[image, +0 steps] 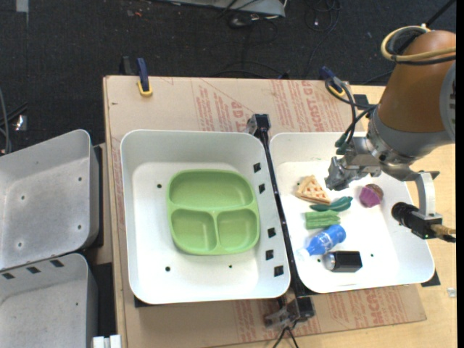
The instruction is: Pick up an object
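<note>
Even overhead light, soft shadows, mild glare on the white bins [194, 142], sharp focus throughout.

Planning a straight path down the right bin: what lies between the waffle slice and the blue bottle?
In the camera view, green toy pieces lie between the waffle slice and the blue bottle.

Arm [420, 85] running off the right edge, gripper [338, 177] fingers too dark and small for reading their spacing, far corner of the right bin [290, 151] lying hidden beneath the wrist
</note>
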{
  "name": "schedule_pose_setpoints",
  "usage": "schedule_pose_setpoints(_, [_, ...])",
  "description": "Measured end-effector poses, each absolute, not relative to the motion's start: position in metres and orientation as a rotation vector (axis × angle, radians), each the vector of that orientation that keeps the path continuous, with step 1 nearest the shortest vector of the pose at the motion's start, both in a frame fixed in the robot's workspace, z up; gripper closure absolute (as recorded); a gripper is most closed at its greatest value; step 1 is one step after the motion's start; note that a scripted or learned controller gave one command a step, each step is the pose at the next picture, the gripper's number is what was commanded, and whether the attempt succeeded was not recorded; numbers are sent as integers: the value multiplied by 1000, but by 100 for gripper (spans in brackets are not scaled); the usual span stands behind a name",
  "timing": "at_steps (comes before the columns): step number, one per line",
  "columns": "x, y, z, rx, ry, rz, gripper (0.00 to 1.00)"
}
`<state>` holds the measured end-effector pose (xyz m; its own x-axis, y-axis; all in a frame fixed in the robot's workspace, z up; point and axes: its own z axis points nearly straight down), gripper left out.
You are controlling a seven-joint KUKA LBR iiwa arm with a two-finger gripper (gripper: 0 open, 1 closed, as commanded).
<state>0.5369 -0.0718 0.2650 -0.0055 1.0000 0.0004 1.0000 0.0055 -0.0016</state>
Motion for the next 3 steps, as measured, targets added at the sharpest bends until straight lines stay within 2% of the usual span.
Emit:
schedule_pose_setpoints(1, [550, -20, 249, -2216, -2226, 1, 100])
schedule_pose_setpoints(3, [556, 92, 236, -2214, -2228, 2, 100])
